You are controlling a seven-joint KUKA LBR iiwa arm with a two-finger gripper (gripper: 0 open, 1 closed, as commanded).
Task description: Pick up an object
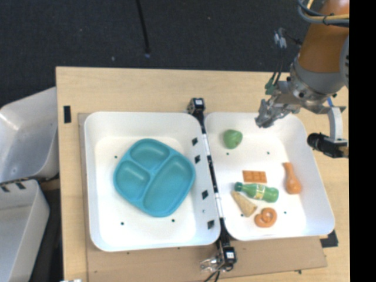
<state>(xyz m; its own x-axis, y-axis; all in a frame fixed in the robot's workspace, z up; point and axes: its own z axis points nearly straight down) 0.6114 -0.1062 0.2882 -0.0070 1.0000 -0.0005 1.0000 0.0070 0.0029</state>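
The gripper (265, 117) hovers at upper right of the frame; whether it is wide or narrow I cannot tell. I judge approach step: the green object (232, 138), lower left of it, needs a descent.

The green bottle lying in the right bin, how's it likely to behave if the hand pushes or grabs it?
The green bottle lies on its side, so a sideways push would probably roll it. It looks like a small, light, rigid toy. The orange cracker and the wedge sit close by and may get nudged.

Claw (265, 117) above right bin (305, 216), green bottle (257, 191) below
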